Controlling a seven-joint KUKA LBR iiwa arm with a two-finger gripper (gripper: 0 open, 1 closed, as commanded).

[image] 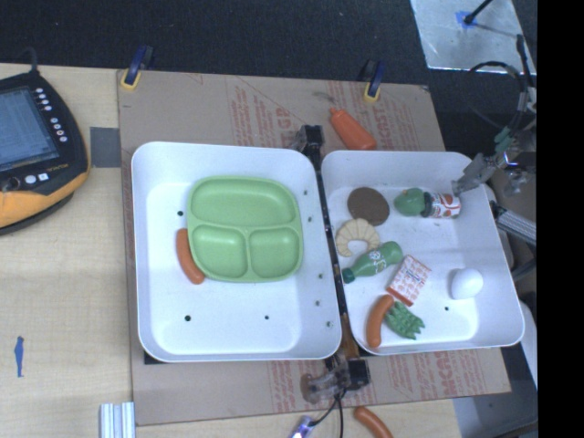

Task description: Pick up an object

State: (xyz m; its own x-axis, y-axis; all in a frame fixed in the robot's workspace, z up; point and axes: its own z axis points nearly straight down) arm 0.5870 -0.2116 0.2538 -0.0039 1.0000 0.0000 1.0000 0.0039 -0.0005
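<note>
The jaws sit at the far right rim of the right bin [511, 272], low over its corner; whether they are spread or pressed together I cannot tell, and nothing shows between them.

Just beside the jaws, toward the bin's middle, lies a small red-and-white can [446, 206], on its side and touching a dark green vegetable [414, 202]. Further from the jaws along the same line is a brown disc [369, 205]. Below it lie a croissant [356, 236] and a green bottle [372, 261]. Nearer the camera than the jaws are a red-and-white packet [411, 280], a white ball [466, 284], an orange sausage [377, 321] and a leafy green piece [404, 320].

Well away from the jaws, the left bin [155, 318] holds a green divided plate [246, 228] with an orange hot dog [190, 255] just beside it.
</note>
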